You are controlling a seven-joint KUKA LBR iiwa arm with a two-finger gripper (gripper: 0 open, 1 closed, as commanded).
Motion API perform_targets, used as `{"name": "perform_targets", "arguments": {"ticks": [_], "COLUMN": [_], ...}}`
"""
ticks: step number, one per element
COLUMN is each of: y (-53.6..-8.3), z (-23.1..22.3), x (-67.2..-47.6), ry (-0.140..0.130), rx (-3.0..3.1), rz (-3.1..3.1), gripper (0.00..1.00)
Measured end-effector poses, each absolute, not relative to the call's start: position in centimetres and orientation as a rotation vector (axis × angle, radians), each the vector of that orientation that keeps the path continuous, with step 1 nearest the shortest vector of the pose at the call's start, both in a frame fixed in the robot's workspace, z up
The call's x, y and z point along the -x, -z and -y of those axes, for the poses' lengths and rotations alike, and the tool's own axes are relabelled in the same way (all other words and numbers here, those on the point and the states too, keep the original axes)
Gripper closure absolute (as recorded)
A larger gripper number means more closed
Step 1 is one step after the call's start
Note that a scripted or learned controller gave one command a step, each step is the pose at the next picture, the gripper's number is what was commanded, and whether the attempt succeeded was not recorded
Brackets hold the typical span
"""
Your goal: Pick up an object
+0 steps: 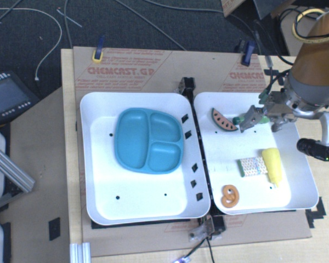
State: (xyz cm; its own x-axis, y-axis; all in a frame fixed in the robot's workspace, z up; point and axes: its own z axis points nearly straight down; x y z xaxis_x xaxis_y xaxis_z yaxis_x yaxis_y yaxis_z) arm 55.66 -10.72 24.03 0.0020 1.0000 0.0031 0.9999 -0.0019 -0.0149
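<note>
Objects for picking lie in the right bin (pixel 301 201): a watermelon slice (pixel 223 120), a yellow block (pixel 272 165), a small patterned sponge-like piece (pixel 251 166) and a pretzel (pixel 230 195).

Camera view, right bin. The watermelon slice lies near the bin's upper left corner, close to the divider between the two bins. The yellow block and the patterned piece lie side by side at mid-bin, touching or nearly so; the yellow block is nearer the right rim. The pretzel lies close to the front rim, left of centre. Bare floor remains between the watermelon slice and the mid-bin pair, and along the left wall below the slice.

The gripper (pixel 251 119) is over the upper part of the right bin, just right of the watermelon slice, with the arm (pixel 312 64) entering from the upper right. Whether the fingers are open or closed cannot be told from this view; no object is seen between them.

Camera view, left bin (pixel 96 147). A blue divided plate (pixel 148 140) lies in the upper centre, clear of all four walls. Wide bare floor lies in front of it toward the front rim.
</note>
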Motion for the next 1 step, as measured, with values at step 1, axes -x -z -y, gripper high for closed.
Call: {"name": "perform_targets", "arguments": {"ticks": [1], "y": [-24.73], "z": [10.70], "x": [-55.91], "ry": [0.000], "rx": [2.219], "rz": [2.221], "gripper": [0.00]}}
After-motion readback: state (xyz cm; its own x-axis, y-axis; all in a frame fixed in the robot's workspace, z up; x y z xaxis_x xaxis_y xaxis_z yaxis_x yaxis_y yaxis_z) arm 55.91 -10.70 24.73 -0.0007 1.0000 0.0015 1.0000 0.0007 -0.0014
